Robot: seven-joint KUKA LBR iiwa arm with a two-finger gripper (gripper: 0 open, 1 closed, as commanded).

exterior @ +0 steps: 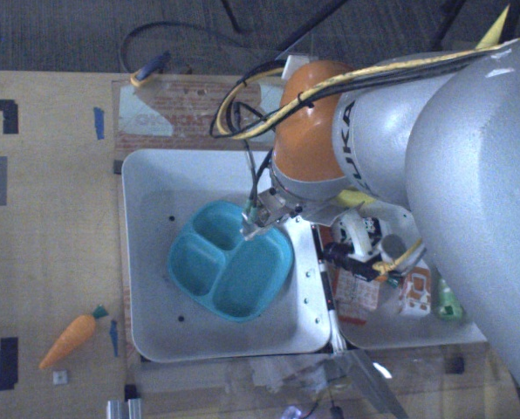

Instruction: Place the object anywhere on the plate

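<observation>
Arm's tool (253, 223) hovers over blue plate (229, 264).

The blue plate (229, 264), split into compartments, lay flat in the left white bin (147, 234), toward its right side and near the front edge.

Readable text, one item: black capital letters "UKA", part of a maker's name, running sideways along the grey arm (391, 138) just beside its orange band (308, 120).

Printed packets (360, 295) in the right bin (400, 334): red and white labels, lettering too small to read.

Blue tape strips (99, 122) on the bench (51, 234): no writing seen.
</observation>
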